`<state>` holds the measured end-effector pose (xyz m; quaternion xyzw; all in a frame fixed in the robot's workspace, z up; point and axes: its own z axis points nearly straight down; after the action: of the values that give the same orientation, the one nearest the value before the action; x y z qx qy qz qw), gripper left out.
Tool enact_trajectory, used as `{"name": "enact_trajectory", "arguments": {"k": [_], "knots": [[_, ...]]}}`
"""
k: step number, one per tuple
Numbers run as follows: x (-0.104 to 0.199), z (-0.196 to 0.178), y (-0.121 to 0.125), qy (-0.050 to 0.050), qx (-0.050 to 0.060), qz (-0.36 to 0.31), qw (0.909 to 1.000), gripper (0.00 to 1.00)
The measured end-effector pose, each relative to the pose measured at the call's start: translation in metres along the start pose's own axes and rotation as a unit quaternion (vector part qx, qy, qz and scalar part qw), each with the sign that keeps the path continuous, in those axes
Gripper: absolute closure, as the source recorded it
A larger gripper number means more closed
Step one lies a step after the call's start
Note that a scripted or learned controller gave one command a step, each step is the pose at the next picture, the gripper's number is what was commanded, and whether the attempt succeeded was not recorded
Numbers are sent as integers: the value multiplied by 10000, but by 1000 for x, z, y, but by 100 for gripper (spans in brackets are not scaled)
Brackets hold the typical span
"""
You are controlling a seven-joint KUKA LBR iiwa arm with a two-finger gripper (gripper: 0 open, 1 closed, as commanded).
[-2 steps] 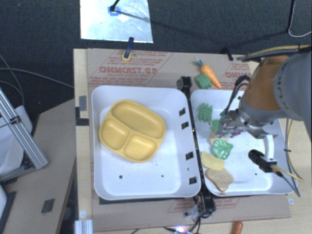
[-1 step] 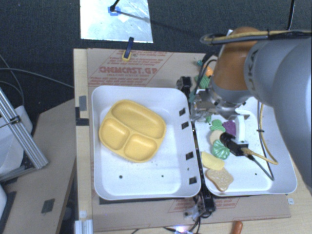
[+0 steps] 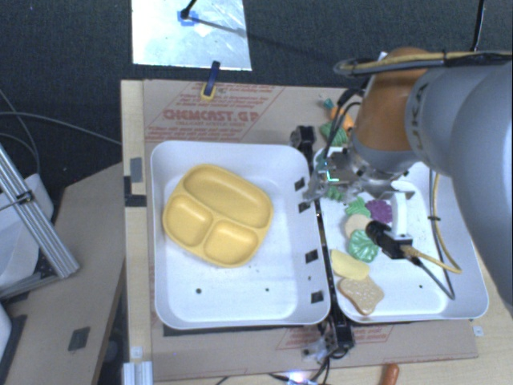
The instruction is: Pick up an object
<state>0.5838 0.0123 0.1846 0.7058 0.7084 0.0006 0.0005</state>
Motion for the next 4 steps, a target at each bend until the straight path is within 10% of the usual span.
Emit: {"name": "enact_trajectory", "arguments": {"k": [1, 2, 3, 4], "knots": [[19, 1, -72, 7, 31, 13, 10000, 0], [37, -96, -96, 14, -41, -19, 10000, 0], [2, -160, -38, -9, -55, 20, 10000, 0], [4, -167, -41, -3, -20, -22, 10000, 100]]}}
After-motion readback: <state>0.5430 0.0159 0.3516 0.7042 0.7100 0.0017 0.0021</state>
